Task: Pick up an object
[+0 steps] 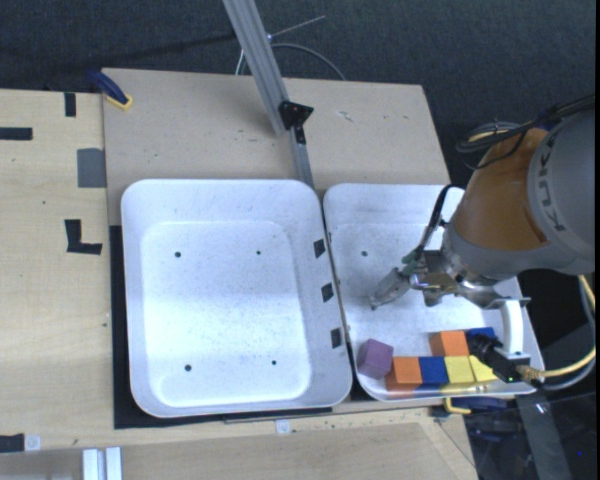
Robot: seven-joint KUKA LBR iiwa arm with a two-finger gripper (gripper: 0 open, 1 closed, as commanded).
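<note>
1. In the camera view, my gripper (385,293) hangs over the middle of the right bin (380,203). My arm comes in from the right, with the orange band above my wrist.

2. My fingers (390,288) point toward the left and a little down. They look close together at the tips, but I cannot tell for sure if they are pressed or a bit spread. Nothing shows between them.

3. The things I can take lie along the near edge of the right bin: a purple block (376,356) on the left, then an orange block (407,370), a blue block (433,369) and a yellow block (460,369) in a row, touching. Another orange block (448,344) sits just behind this row.

4. The left bin (220,193) has no object that I can see in it.

5. I judge that I am in the approach step; no grasp is made.

6. The purple block is nearest to my tips and stands a little apart from the others. For the next move I should go toward the near side, spread over this block, and descend straight.
</note>
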